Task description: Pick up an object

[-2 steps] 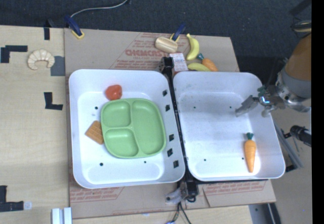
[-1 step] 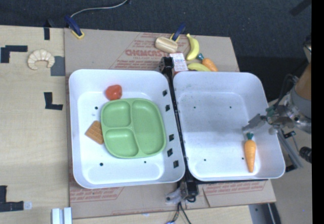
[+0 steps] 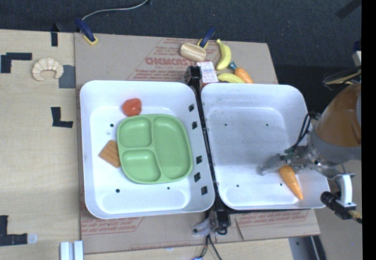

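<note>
An orange carrot [image 3: 292, 182] lies in the right bin [image 3: 252, 106], near its front right corner. My gripper [image 3: 281, 166] is low in that bin, right at the carrot's upper end and touching or nearly touching it. The grey arm with its orange band [image 3: 341, 120] comes in over the bin's right rim. In the left bin [image 3: 97, 194] a green divided plate [image 3: 155, 148] holds nothing. A red round item [image 3: 131, 106] lies behind the plate and a tan wedge [image 3: 110, 153] lies at its left edge.
Behind the bins, on the cardboard, lie a bread roll [image 3: 192, 50], a banana [image 3: 223, 56], a small carrot [image 3: 241, 74] and a small box [image 3: 206, 71]. A croissant [image 3: 47, 68] sits far left on the bench. A cable [image 3: 117, 9] trails at the back.
</note>
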Tool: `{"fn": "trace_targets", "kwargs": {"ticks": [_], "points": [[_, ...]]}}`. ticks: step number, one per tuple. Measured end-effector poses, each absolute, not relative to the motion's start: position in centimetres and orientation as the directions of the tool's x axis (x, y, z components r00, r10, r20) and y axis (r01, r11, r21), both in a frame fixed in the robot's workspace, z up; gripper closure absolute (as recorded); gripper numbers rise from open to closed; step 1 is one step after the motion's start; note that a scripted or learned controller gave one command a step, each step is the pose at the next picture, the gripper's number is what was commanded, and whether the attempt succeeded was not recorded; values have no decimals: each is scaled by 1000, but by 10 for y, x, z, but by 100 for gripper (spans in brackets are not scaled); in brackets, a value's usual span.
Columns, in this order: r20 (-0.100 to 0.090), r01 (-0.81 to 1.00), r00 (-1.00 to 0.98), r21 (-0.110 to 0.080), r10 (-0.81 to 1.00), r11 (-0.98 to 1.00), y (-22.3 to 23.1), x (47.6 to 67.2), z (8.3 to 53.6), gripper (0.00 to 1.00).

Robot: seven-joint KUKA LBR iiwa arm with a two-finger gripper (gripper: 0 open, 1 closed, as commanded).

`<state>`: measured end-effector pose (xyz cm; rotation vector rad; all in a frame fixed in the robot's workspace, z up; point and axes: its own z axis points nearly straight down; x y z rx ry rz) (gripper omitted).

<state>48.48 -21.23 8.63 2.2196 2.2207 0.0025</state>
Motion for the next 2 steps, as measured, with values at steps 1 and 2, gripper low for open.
{"fn": "trace_targets", "kwargs": {"ticks": [1, 2], "points": [[-4, 1000, 1, 6, 1000, 0, -213, 486, 96, 100], [0, 1000, -2, 6, 1000, 2, -147, 540, 87, 100]]}}
